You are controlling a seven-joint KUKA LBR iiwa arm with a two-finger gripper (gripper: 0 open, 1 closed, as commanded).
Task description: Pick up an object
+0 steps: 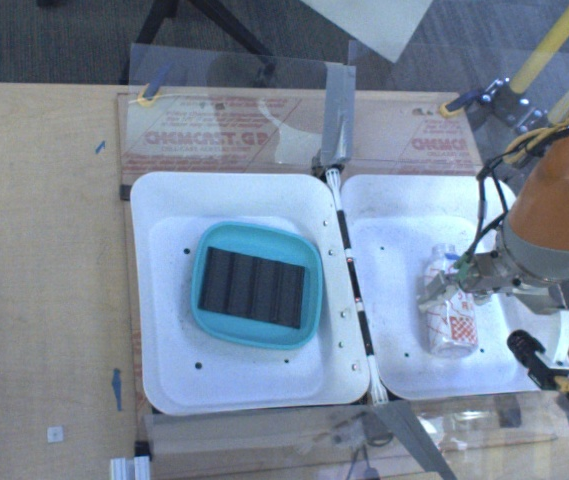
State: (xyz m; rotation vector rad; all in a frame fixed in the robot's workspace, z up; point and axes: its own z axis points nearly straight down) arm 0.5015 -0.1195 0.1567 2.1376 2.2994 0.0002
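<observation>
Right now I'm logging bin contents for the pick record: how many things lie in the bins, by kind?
Teal tray with a dark ribbed insert, left bin: 1
Crumpled white packet with red print, right bin: 1
Total: 2

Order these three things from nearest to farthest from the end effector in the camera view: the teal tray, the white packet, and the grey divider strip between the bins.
1. White packet: in the right bin, right at the end effector.
2. Grey divider strip: between the two bins, to the left.
3. Teal tray: in the left bin, farthest left.
</observation>
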